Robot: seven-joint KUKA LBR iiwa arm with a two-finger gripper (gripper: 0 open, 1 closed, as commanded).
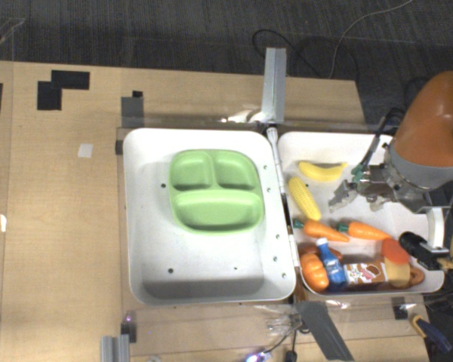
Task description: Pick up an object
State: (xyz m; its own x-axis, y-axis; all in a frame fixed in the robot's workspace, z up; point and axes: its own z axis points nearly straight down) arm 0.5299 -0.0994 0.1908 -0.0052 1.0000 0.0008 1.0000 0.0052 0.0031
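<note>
Pale wood, the desk [53,225], carrying two shallow white plastic bins side by side. Lying flat in the middle of the left white bin [147,270]: a light green plastic plate with three compartments [215,189], well apart from every wall and with nothing resting in it, probably serving as the drop-off spot for picked items.

Crowding the right white bin [347,142], all the toy food: a yellow plastic corn cob [303,198] lying slantwise just beside the left wall, a yellow toy banana [323,171] near the far wall, two orange toy carrots with green tops [340,230] lying across the middle, and along the near wall a small orange pumpkin-like piece [312,271], a bottle with a blue cap and a brown label [352,271] on its side, and a tan and orange block [397,261], all touching or nearly so.

Hanging over the right bin's middle, the metal two-finger pincer [344,194], reaching in from the right on the grey arm with the orange band [436,127]. Looking parted and holding nothing between its fingers, tips pointing between banana, corn and carrots. Judging from that, likely aiming at the corn or a carrot; nothing lifted yet, every candidate object resting in the right bin.
</note>
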